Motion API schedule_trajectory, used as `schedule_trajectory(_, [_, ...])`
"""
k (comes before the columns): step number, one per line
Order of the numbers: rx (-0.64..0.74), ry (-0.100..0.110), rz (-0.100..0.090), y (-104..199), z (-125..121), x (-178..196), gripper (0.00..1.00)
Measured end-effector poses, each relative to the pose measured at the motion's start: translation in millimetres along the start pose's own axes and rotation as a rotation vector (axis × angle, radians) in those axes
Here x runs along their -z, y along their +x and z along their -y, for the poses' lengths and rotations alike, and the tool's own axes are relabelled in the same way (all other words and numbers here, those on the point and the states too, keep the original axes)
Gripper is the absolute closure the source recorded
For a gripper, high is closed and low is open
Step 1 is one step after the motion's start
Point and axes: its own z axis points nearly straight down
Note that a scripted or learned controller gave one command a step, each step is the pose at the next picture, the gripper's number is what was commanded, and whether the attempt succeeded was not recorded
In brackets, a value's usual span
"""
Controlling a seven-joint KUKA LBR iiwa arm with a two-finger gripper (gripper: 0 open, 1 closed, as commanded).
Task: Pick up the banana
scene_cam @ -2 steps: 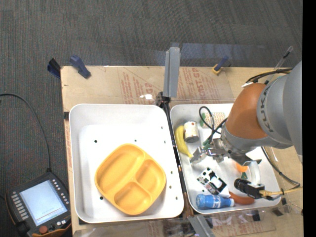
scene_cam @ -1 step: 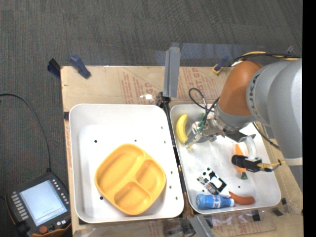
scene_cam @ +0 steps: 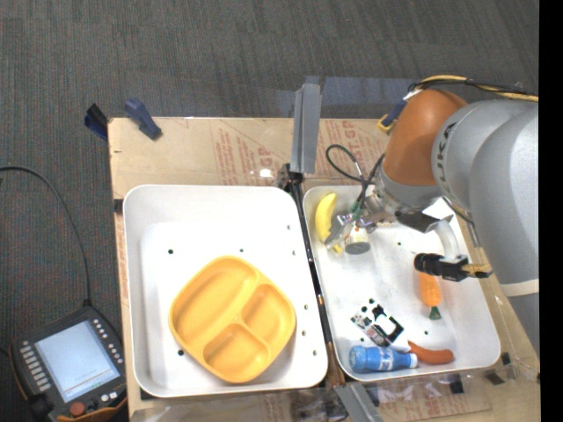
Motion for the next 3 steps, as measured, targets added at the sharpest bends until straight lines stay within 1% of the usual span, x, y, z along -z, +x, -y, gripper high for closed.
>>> schedule_trajectory(1, [0.004,0.002,-0.001,1.0,-0.5,10.2,1.0])
schedule_trajectory(2, [0.005,0.002,-0.001,1.4,-0.7,10.2,0.0])
schedule_trajectory(3, [0.008,-0.012,0.007,-0.9,-5.1,28.4,1.0])
